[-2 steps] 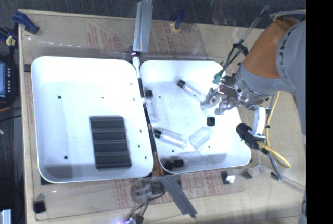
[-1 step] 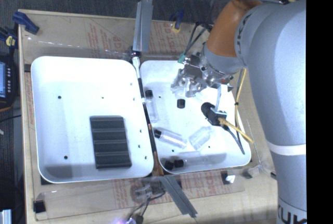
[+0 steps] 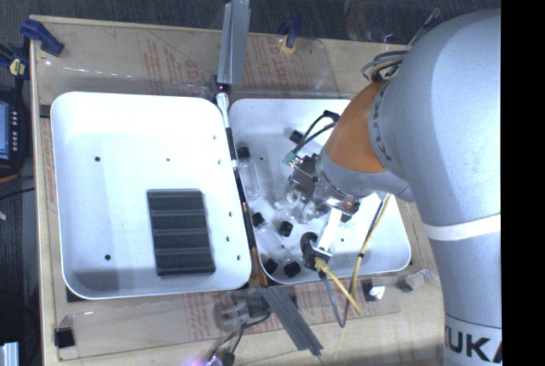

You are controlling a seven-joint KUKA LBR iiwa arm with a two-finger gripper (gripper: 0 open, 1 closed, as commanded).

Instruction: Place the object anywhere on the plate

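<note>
A dark ribbed rectangular plate (image 3: 180,231) lies flat in the left bin (image 3: 102,126), toward its front. My gripper (image 3: 300,201) hangs low over the middle of the right bin (image 3: 387,252), under the orange wrist band. Beneath it sits something pale or see-through that I cannot make out. Small black pieces (image 3: 284,228) lie scattered on the bin floor just in front of the gripper; one (image 3: 244,152) rests near the dividing wall. The wrist hides the floor directly under the gripper.
The big grey arm (image 3: 451,143) covers the right bin's right half. A yellow cable (image 3: 368,243) trails over its front rim. A grey bar (image 3: 232,41) stands behind the bins, and clamps sit along the bench's front edge (image 3: 281,313).
</note>
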